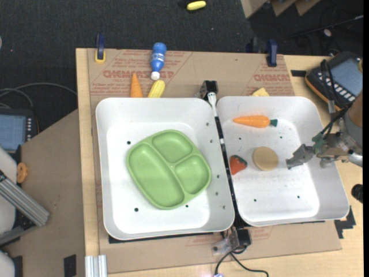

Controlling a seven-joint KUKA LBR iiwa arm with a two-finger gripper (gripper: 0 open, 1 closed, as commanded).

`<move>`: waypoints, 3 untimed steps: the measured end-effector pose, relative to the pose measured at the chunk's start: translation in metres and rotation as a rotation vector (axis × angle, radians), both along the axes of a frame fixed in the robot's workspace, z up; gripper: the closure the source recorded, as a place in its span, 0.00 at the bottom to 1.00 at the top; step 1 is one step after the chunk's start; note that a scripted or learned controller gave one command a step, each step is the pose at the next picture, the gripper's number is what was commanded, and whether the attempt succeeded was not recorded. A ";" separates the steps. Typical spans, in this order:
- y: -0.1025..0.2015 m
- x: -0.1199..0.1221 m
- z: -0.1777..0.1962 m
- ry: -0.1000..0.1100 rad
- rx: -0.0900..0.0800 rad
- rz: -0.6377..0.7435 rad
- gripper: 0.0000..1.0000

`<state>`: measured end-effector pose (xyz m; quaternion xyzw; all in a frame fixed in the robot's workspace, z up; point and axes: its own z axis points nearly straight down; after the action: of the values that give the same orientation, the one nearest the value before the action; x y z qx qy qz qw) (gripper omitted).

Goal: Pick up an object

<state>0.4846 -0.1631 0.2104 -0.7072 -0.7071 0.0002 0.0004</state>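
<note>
I have the gripper (295,158) low over the right bin (305,203), near that bin's 3 o'clock rim, with the arm coming in from the right; nothing sits between the fingers that I can see, and how far apart they stand I cannot tell from this angle. The nearest thing is the tan disc (266,158), lying just beside the gripper at its 9 o'clock, flat on the bin floor and round, so it offers no long axis to line up with. Past it, further toward 9 o'clock and close to the divider, is a small red piece (237,164). At about 11 o'clock from the gripper lies the carrot (252,121), its long axis running 9 to 3, green stub at the 3 o'clock end. I judge the disc the likeliest target, needing only a short shift toward 9 o'clock. The left bin (115,212) holds a green divided plate (168,169), its three compartments bare.
</note>
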 end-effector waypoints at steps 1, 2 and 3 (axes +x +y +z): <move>0.009 0.057 -0.121 0.001 0.004 0.002 0.00; 0.076 0.106 -0.126 -0.005 0.001 0.009 0.00; -0.002 0.056 -0.126 0.004 -0.002 -0.008 0.00</move>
<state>0.5401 -0.1652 0.0846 -0.7100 -0.7042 0.0026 0.0011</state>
